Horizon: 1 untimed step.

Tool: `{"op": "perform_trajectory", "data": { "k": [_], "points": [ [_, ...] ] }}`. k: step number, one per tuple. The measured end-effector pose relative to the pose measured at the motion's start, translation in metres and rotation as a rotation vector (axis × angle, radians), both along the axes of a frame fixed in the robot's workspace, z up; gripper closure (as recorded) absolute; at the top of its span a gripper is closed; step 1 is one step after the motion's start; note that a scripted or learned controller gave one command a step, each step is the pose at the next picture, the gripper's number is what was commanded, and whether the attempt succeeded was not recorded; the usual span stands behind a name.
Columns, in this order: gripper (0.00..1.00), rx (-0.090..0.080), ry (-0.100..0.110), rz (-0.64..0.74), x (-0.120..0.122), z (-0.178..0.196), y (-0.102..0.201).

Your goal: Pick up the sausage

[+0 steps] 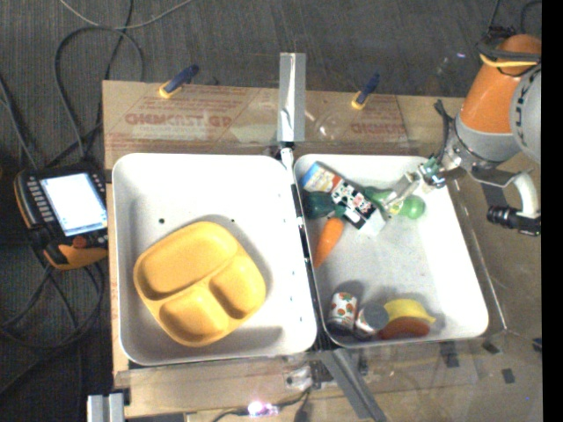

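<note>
The sausage (pixel 405 328) is a reddish-brown piece lying at the front right corner of the right bin (pixel 462 262), tucked under a yellow item (pixel 408 309). My gripper (pixel 424 176) hangs over the back right part of that bin, far from the sausage, just above a green round toy (pixel 412 207). The orange band of the arm (pixel 501 86) sits at the top right.
The back of the right bin holds a blue and white packet (pixel 318 178), a black and white box (pixel 356 205), a dark green bottle (pixel 380 195) and a carrot (pixel 327 238). A small can (pixel 343 308) and a grey item (pixel 373 317) lie left of the sausage. A yellow divided plate (pixel 201 280) sits in the left bin (pixel 141 183).
</note>
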<state>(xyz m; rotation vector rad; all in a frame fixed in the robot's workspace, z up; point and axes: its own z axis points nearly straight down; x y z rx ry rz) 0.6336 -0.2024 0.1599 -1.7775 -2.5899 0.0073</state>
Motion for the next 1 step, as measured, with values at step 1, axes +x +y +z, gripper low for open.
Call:
{"op": "perform_trajectory", "data": {
  "k": [1],
  "points": [
    [0.00, 0.003, 0.002, 0.018, -0.0035, -0.0488, 0.0814]
  ]
}}
